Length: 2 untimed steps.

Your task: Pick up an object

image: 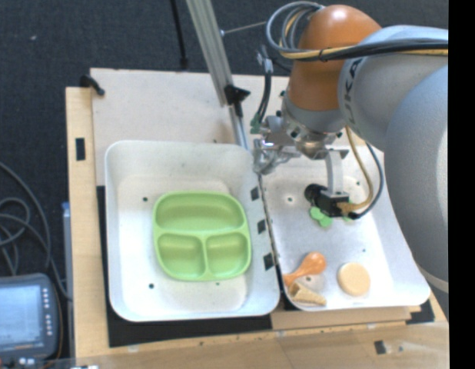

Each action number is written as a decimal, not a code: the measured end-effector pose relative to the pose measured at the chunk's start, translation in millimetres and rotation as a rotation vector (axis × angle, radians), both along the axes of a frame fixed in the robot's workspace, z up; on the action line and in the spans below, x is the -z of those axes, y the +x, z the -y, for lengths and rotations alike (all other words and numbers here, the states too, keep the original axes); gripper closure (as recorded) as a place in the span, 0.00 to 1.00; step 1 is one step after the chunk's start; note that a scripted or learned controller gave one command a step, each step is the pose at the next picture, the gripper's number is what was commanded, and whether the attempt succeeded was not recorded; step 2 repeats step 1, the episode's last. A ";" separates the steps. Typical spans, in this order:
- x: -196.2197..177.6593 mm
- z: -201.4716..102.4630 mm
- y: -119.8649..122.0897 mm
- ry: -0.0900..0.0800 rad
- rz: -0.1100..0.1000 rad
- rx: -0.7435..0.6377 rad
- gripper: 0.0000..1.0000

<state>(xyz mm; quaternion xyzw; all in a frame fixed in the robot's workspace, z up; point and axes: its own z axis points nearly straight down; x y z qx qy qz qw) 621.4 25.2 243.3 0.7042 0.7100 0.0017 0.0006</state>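
Observation:
My gripper (263, 160) hangs over the far left corner of the right bin (391, 264), close to the wall between the two bins. Nothing is visible in it. Near the bin's middle lies a small green piece (322, 220). Along the front edge of that bin lie an orange drumstick-shaped toy (308, 267), a tan cone-like piece (308, 292) and a round tan biscuit (354, 278). All of them lie well in front of the gripper and apart from it.
The left bin (130, 206) holds a light green plate with three compartments (200, 234). A slanted metal pole (210, 44) rises behind the bins. The arm's orange band (330, 52) and grey body cover the right bin's far right side.

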 end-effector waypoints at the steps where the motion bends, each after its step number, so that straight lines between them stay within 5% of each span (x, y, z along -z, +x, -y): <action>1: 4.9 -49.5 35.2 -0.001 0.000 0.001 1.00; 2: 4.9 -49.5 35.2 -0.001 0.000 0.001 1.00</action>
